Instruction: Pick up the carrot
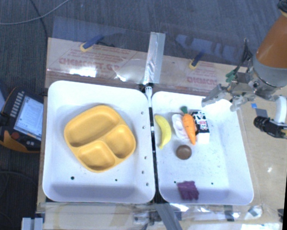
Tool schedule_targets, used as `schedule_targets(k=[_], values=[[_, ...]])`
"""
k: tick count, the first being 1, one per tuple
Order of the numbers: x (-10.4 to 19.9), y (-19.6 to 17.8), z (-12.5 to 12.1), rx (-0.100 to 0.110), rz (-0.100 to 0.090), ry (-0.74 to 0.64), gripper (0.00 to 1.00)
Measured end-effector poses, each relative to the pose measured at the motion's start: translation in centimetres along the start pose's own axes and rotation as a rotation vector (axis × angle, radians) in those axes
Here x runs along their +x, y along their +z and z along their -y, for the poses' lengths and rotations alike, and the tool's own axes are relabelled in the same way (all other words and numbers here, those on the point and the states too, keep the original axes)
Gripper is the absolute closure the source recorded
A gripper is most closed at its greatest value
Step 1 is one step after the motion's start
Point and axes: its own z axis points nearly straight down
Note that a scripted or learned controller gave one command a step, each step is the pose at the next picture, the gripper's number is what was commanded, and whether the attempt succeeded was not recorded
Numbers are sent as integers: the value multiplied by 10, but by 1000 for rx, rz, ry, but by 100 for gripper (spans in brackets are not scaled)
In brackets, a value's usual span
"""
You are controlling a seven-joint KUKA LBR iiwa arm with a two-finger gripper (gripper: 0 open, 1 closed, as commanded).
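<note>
Camera view, my gripper [221, 100] spread wide and holding nothing, hovering over right bin [228, 183] far edge, carrot [188, 127] at its 7 o'clock, beside banana [163, 131].

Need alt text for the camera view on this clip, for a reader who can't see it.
An orange carrot lies in the right bin among a banana, a small brown ball and a purple item, while the open gripper hovers above the bin's far right corner. The left bin holds a yellow divided plate.
</note>
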Motion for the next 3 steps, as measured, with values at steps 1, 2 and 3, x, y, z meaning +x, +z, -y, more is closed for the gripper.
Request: schedule_targets(k=[1,2,3], values=[[6,136,-41,-8,6,-244,0],[14,151,-26,-49,17,-151,0],[19,141,-26,-45,11,-154,100]])
